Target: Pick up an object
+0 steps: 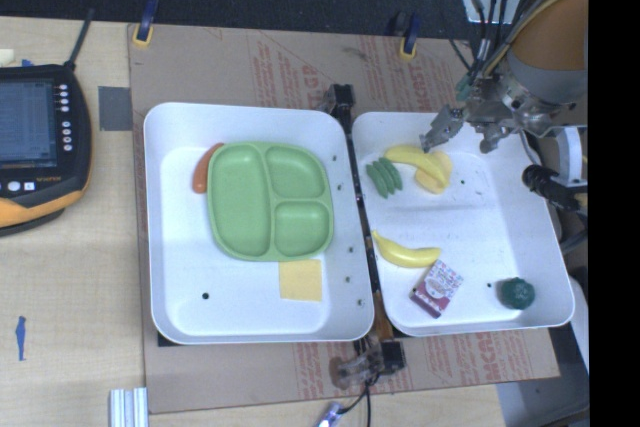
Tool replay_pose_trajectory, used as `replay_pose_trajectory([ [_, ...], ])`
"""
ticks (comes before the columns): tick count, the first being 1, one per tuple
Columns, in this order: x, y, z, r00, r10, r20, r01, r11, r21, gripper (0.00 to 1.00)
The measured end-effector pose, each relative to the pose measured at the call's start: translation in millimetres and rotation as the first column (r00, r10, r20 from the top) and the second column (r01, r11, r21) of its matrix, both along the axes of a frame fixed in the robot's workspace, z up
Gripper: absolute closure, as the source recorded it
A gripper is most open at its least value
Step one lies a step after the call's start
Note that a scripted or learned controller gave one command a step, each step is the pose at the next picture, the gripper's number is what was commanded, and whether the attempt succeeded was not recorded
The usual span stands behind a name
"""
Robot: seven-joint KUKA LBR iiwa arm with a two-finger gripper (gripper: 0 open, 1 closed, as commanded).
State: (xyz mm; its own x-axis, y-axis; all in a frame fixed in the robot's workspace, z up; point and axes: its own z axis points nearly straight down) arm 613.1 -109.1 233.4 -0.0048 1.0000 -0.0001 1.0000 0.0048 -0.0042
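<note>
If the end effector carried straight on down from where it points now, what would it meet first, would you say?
Most likely the yellow banana at the right bin's far end: the end effector hangs just above it, though height is hard to judge.

Open floor mid right bin, hemmed by bananas, green pods, packet, green ball.

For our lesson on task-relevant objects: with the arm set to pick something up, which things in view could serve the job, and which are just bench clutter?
Part of the job:
gripper
upper banana
green pods
lower banana
red packet
dark green ball
green divided plate
yellow square
orange piece

Lying about:
handheld control pad
blue clamps
cardboard sheet
</note>
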Motion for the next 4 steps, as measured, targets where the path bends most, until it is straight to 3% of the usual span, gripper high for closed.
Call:
replay_pose_trajectory([
  [1,-8.3,-8.8,-66.7,1.0,0.001,-0.002,-0.001,1.0,-0.001,0.0],
  [2,-46.5,-16.4,-10.0,1.0,-0.002,0.002,0.002,1.0,0.0,0.0],
  [3,-116.0,-17.2,-101.3,1.0,0.0,-0.003,0.0,1.0,0.001,0.0],
  [4,-99.0,-11.7,-142.3,1.0,0.001,-0.002,-0.001,1.0,0.001,0.0],
])
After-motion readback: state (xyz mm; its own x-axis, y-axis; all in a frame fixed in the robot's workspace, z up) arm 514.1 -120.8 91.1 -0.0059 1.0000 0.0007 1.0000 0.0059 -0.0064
